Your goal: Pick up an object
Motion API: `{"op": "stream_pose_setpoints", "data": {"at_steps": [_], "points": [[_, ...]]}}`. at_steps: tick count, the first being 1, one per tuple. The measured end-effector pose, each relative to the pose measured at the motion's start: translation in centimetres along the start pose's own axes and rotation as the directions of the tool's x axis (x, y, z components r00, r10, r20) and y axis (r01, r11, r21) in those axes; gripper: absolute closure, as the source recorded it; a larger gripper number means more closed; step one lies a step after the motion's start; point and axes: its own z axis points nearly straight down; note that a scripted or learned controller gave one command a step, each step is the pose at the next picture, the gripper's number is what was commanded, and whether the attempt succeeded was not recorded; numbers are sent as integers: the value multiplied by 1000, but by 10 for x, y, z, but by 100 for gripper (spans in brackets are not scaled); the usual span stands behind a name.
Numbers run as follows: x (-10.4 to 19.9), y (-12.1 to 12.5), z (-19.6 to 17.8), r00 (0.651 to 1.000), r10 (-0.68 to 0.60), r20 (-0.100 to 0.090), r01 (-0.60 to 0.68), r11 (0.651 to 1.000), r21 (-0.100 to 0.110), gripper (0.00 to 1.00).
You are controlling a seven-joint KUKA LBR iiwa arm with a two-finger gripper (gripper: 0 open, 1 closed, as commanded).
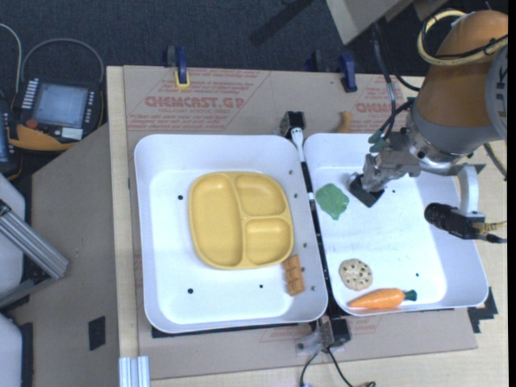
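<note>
In the right bin [451, 285] lie a green leafy piece [331, 200] near the left wall, a round speckled cookie [355, 273] lower down, and an orange carrot [377, 298] at the front edge. My gripper [364, 189] hangs low over the bin's upper part, just right of the green piece, apart from it. A yellow divided plate [239, 218] fills the middle of the left bin [161, 168], and a small brown waffle-like piece [293, 274] lies by its lower right corner.
A black cylindrical part [450, 220] sticks over the right bin's right rim. Clamps [181, 64] hold the cardboard base at the back. A handheld pendant [58, 107] lies off the bench at left. Bare bin floor lies between the cookie and the right rim.
</note>
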Motion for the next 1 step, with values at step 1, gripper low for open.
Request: {"op": "stream_pose_setpoints", "data": {"at_steps": [1], "points": [[46,-2,-2,1000,1,0,-1,1000,1,100]]}}
